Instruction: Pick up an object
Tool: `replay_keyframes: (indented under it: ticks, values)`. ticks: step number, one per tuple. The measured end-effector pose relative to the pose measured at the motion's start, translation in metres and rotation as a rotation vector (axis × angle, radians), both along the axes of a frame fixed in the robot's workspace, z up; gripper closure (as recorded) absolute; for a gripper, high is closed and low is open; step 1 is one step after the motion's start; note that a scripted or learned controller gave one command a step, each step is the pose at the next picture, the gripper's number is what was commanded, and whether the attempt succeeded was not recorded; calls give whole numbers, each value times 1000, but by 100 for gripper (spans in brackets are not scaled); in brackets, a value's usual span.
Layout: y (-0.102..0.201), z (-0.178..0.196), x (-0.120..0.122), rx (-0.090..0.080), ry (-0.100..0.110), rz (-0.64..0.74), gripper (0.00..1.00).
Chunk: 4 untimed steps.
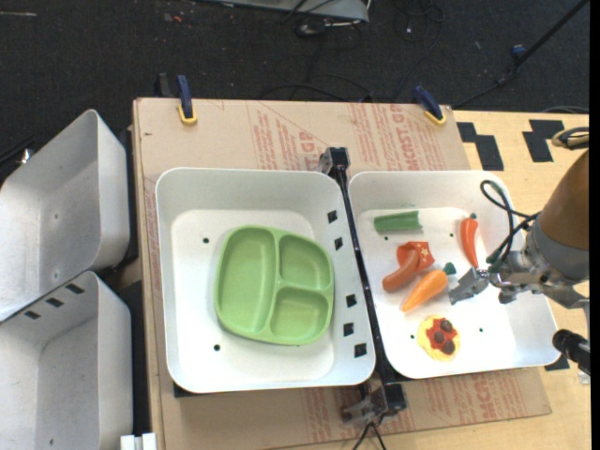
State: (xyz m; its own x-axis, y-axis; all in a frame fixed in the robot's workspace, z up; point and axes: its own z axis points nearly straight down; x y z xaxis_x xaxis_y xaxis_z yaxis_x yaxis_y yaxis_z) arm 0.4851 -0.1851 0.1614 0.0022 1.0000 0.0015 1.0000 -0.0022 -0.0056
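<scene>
The arm comes in from the right, low over the right bin, and its gripper hangs just beside the thick end of a toy carrot. From where I stand the fingers are a dark grey tangle against the white, and I cannot tell whether they are spread or pressed together; nothing shows between them. The carrot lies at a slant near the middle of the bin, touching or nearly touching a red sausage-like piece above it. A green pepper-like piece rests near the far wall, a slim red chilli stands off to its right, and a small yellow pizza with dark toppings sits near the front. The left bin holds a green divided plate. Both bins sit on a cardboard-covered table.
</scene>
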Motion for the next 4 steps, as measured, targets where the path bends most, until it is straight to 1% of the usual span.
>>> replay_keyframes:
  ticks: [1,2,3,4]
  values:
    - [1,-43,3,0,-2,1,0]
    - [1,-31,3,-2,-6,1,100]
    - [10,27,3,-3,-11,5,100]
    - [10,57,5,-4,-10,5,100]
